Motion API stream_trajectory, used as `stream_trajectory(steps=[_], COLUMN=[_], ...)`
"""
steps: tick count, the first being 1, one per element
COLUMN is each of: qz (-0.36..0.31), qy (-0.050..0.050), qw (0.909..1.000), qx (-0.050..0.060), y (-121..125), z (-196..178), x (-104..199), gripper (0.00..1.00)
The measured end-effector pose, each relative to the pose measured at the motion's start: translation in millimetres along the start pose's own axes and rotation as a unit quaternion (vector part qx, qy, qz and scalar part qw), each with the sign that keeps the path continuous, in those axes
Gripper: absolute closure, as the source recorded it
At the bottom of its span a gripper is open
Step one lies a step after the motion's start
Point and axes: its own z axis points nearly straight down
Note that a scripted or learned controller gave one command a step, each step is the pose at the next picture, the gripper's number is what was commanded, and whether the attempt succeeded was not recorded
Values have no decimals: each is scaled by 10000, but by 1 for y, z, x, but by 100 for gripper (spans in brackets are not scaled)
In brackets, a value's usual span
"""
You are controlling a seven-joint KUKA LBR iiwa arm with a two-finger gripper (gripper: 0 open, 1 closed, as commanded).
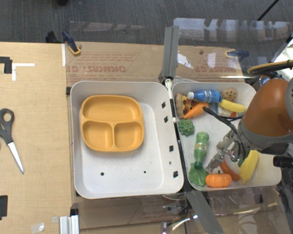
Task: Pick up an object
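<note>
The arm (268,111) reaches into the right bin (268,183) from the right. The gripper (224,155) hangs low over the bin's near half, between the green bottle (201,149) and the yellow piece (249,164). The fingers (216,161) appear spread, with nothing between them: the gripper is released and holds no object.

Candidate objects lie close together. An orange pumpkin (219,180) sits just below the fingertips, near the front wall. A green leaf (197,175) lies beside it. A carrot (195,111), a blue bottle (205,96) and a banana (233,106) lie at the far end. The left bin (122,179) holds a yellow tray (112,123).

Risks from this position:
- Crowding. A descent may land one finger on a neighbour and push the target aside.
- Round shape. The pumpkin may squirt out as the fingers close.
- Wall proximity. A finger may strike the bin's front wall.
</note>
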Motion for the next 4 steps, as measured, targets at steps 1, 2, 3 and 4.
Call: stream_trajectory(steps=[1,2,3,4], qz=[676,664,1650,1812], qy=[6,0,-21,-4], qw=[9977,9978,9863,9834], qx=[3,5,1,3], y=[3,1,23,14], z=[0,0,-65,0], x=[22,21,-106,-43], gripper=[0,0,0,0])
